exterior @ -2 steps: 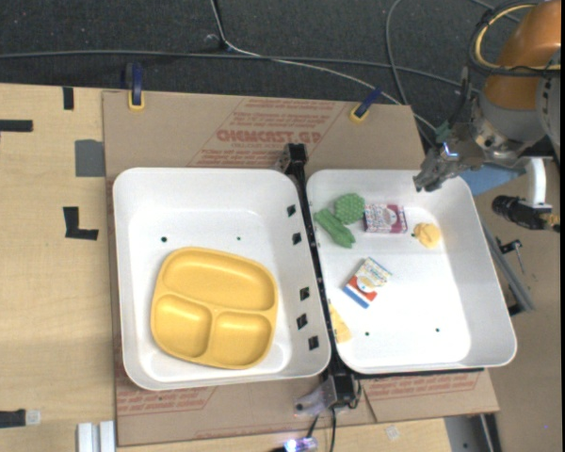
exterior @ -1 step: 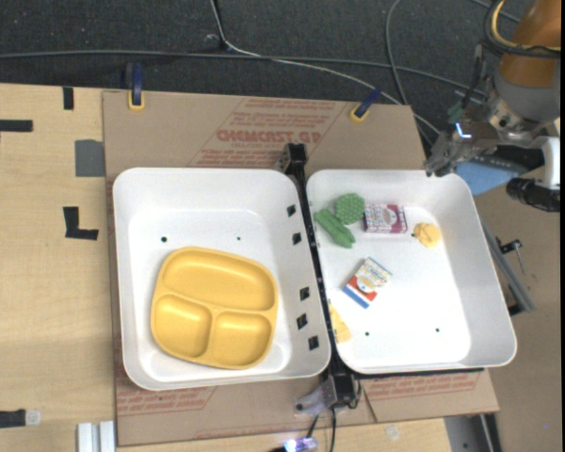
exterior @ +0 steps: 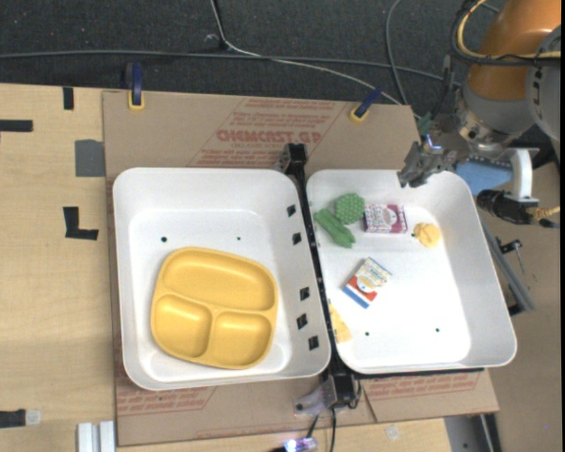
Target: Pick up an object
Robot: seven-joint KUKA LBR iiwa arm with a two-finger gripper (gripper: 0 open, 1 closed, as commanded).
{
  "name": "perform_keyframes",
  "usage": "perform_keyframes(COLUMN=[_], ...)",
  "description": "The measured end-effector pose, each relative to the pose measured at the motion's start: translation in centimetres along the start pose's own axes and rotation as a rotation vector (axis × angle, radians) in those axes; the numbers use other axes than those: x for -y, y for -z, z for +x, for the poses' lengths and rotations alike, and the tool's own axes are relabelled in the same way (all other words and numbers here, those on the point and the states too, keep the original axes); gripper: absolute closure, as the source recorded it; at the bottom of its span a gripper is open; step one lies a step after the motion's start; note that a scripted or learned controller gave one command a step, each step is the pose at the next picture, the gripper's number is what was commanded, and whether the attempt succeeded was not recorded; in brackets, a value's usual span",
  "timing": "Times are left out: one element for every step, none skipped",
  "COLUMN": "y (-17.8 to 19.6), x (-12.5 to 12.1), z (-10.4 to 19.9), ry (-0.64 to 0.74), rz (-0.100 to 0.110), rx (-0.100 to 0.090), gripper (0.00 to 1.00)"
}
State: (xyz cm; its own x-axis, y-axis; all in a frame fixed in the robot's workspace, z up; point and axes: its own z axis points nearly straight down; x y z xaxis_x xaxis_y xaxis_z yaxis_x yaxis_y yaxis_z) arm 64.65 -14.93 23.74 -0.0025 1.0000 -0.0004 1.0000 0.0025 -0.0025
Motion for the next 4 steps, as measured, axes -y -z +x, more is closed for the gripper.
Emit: perform_keyframes(y=[-0.2,-1.1,-0.3,-1.8], x=[1.4,3.5,5.4,7.4], z=[6.0,11.8,16.3,20.9], ry=[0.003,0.003,0.003,0.003], rz=[0.001,0.001,0.000,0.002], rx=[-0.001,-0.001,-0.002,-0.001], gripper=[1.00,1.00,1.00,1.00])
